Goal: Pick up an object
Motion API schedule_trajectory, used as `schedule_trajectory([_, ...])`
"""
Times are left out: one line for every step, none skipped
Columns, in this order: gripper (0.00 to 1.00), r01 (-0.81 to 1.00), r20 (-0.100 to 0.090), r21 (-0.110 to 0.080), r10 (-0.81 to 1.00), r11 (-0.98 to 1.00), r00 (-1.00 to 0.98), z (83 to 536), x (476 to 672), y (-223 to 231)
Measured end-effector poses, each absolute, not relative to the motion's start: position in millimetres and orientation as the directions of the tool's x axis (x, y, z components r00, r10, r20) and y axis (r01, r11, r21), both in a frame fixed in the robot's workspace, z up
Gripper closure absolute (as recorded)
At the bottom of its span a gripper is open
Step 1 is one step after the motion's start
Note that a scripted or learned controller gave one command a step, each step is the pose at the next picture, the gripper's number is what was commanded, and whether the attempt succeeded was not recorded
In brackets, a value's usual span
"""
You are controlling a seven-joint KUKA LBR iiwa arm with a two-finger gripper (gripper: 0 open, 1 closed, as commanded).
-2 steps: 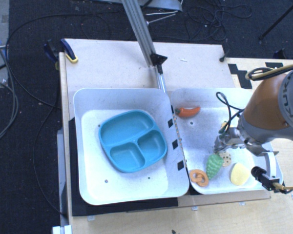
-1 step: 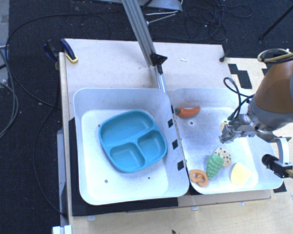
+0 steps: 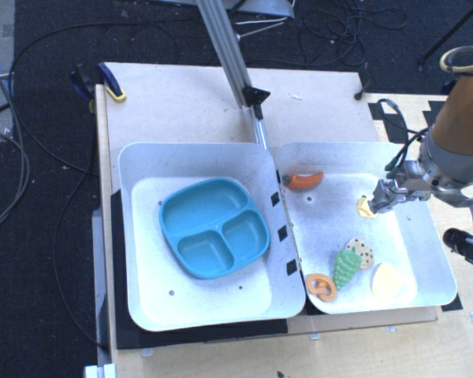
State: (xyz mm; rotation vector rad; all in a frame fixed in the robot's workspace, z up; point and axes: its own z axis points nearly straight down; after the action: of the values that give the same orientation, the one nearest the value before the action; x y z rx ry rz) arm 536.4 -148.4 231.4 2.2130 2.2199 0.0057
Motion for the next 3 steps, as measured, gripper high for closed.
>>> schedule_trajectory([1.00,1.000,-0.002,0.004,1.000,0.003,-0.003,267.5,537.2,-148.6])
schedule_trajectory([1.00,1.000,0.002,0.001,1.000,0.008,-0.008,269.6,543.8,-88.3])
schedule_trajectory([1.00,1.000,0.002,-0.002,1.000,0.008,-0.008,252.9,550.9,-33.0])
